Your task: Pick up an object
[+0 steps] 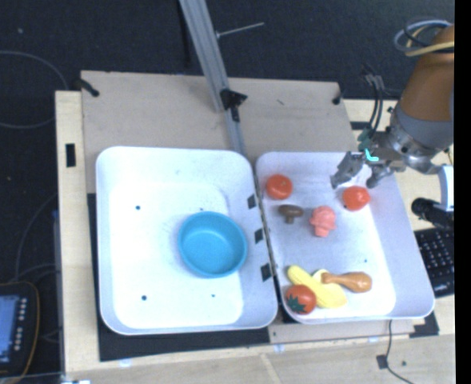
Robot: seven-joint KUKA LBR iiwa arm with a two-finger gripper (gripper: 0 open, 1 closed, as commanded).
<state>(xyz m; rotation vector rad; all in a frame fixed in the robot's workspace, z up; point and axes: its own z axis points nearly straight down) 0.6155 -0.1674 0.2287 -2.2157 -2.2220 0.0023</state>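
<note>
My gripper [358, 178] hangs over the far right part of the right bin [395, 238], its fingers spread open with nothing between them. Just below and beside it lies a red tomato [356, 198]. A second red tomato [279, 186] sits at the bin's far left. Near the middle lie a brown mushroom [290, 211] and a pink toy [323, 221]. Along the near edge are a yellow banana [318, 287], a brown drumstick [349, 280] and a red strawberry-like fruit [301, 299].
The left bin [131, 182] holds a blue bowl [212, 243]. A grey metal post [207, 46] slants up from between the bins. A black keyboard [439, 258] lies to the right of the bench, and a screen [3, 326] sits at the lower left.
</note>
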